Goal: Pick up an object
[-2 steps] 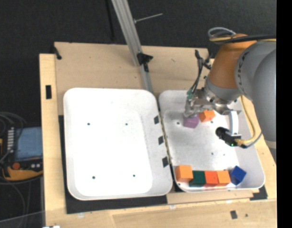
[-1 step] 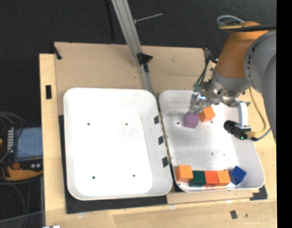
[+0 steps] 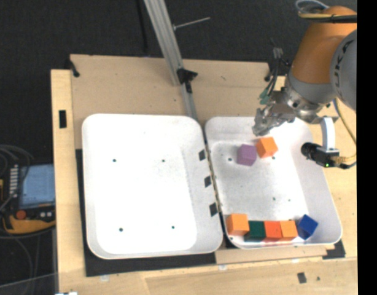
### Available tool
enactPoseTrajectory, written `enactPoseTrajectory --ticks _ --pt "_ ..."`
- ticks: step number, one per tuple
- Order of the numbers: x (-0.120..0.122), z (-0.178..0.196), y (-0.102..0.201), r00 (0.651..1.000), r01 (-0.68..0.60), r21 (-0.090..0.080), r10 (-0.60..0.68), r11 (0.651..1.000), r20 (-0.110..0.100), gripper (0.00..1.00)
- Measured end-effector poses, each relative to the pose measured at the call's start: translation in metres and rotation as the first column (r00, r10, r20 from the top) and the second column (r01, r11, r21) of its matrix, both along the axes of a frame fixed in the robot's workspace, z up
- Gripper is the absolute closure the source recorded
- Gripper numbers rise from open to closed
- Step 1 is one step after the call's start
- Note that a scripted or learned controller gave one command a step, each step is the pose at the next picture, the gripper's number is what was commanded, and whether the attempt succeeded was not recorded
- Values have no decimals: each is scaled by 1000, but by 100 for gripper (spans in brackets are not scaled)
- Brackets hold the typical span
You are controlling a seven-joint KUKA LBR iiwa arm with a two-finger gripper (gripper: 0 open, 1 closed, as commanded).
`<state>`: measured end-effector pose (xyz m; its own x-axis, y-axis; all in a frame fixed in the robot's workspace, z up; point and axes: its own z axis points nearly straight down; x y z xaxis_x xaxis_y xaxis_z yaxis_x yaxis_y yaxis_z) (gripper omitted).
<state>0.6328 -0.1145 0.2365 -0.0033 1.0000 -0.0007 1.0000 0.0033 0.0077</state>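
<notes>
Jaws (image 3: pixel 262 126): state cannot be told | small orange cube (image 3: pixel 266 147) at 5 o'clock, purple cube (image 3: pixel 246 155) adjacent | Risk: closing could nudge both (crowded) and miss.

Gripper (image 3: pixel 263 125) above orange cube (image 3: pixel 266 147) & purple cube (image 3: pixel 246 155), right bin (image 3: pixel 311 183).

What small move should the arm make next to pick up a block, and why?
Probably lower the gripper onto the orange block. It sits just above that block, which lies apart from the bin's walls, with the purple block right beside it.
</notes>
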Motion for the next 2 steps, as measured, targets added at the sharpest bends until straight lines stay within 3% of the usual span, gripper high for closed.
enactPoseTrajectory --ticks 1,2 --pt "8 -1 47 1000 -3 1 3 1000 -5 100" --pt "-5 -2 98 1000 -3 1 3 1000 -8 100"
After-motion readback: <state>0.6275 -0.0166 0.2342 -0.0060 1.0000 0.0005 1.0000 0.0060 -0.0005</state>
